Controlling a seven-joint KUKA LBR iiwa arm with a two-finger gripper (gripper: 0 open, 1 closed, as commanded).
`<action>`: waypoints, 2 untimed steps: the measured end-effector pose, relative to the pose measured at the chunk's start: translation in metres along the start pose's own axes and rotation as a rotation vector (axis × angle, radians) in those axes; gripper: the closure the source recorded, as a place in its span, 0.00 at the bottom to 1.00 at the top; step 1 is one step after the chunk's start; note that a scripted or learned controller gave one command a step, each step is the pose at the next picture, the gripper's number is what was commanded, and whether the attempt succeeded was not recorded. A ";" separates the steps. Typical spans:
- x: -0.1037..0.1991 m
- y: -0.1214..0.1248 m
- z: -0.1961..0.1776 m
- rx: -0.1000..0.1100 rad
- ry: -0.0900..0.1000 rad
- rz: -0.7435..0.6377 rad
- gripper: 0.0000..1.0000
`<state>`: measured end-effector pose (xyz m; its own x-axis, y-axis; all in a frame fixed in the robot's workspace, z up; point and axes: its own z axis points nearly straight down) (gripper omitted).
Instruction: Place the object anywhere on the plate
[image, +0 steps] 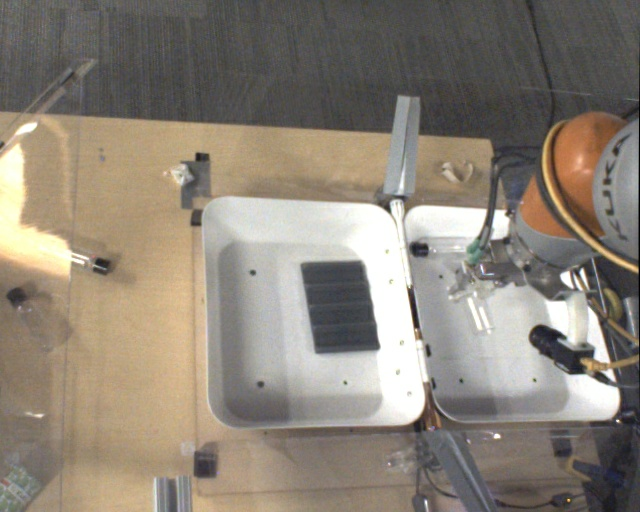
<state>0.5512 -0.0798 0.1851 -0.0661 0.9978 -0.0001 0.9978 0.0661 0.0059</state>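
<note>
The plate (340, 305) is a dark grey ridged rectangle lying flat in the middle of the left bin (230, 330). My gripper (472, 300) hangs low over the upper left part of the right bin (500, 385), a little right of the divider between the bins. Its clear tip blends with the white floor, so I cannot make out anything held in it. The grey arm with its orange band (585, 160) comes in from the upper right and covers the bin's far right corner. I cannot pick out a loose object on the bin floor.
A black part of the arm (558, 347) with cables sticks out over the right bin's right side. A small black knob (418, 248) sits by the divider. A grey metal post (403, 150) stands behind the bins. Small clutter lies on the wooden bench (100, 265) at left.
</note>
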 end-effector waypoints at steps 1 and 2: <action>0.075 0.096 0.001 0.003 0.000 0.153 1.00; 0.140 0.013 0.000 0.001 0.001 -0.069 1.00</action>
<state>0.5552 0.0611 0.1853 -0.1351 0.9908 0.0006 0.9908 0.1351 0.0051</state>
